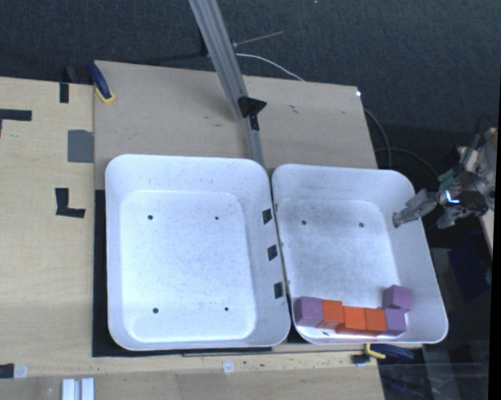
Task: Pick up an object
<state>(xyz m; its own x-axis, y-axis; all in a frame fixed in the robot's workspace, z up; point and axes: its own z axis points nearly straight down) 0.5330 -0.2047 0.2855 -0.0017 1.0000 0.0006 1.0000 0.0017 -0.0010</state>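
Purple and orange blocks [353,315] are sitting along the right bin's [340,240] near wall — likely light, rigid, graspable across flat sides — while the gripper [416,208], its state indiscernible, is hovering at the rim.

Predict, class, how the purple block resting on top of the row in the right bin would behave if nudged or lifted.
The purple block looks like a stiff, flat-faced cube, so it would probably slide or topple, not roll. It sits on another purple block, so a nudge may knock it off. Lying close to the right bin's wall, it may be awkward to grip.
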